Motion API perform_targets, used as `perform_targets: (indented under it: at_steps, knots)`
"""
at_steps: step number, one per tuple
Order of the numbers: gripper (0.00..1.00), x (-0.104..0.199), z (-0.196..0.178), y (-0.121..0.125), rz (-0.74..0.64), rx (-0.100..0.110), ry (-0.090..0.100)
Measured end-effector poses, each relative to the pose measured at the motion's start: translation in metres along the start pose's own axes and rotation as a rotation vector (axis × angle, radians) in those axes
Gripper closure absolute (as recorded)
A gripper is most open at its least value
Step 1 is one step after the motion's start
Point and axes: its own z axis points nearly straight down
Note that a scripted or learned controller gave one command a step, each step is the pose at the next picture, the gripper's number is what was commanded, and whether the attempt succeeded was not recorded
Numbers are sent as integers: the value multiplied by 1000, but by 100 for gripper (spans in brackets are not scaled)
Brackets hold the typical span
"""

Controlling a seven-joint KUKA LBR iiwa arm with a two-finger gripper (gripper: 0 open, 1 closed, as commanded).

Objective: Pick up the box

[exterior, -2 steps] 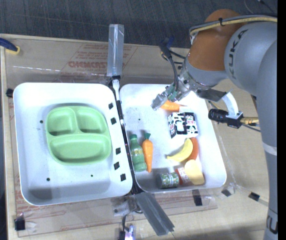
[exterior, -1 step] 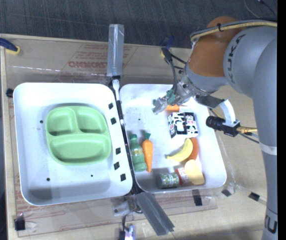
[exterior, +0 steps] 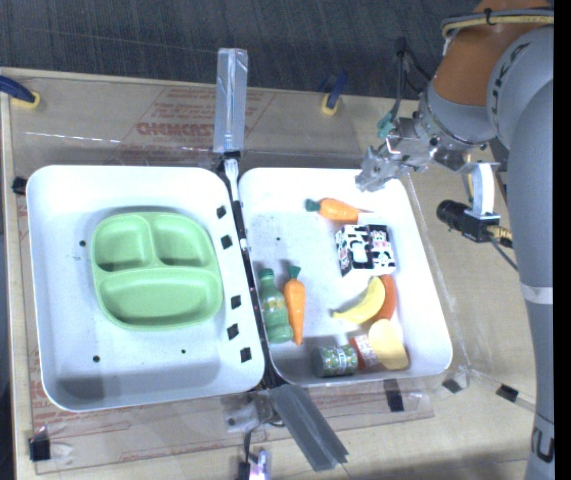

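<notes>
Box [exterior: 366,247] in right bin [exterior: 427,298], below-left of claw [exterior: 377,173]; claw grip state unclear.

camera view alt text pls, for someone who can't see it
A grey arm's tool hovers over the back rim of the right white bin, above a black-and-white patterned box lying among toy food. The left white bin holds a green divided tray.
</notes>
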Motion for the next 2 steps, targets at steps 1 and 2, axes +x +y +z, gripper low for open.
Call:
perform_targets:
  at_steps: [1,2]
  knots:
    - [100,2,-11,1,-9,1,0]
    - [100,18,11,22,242,0,0]
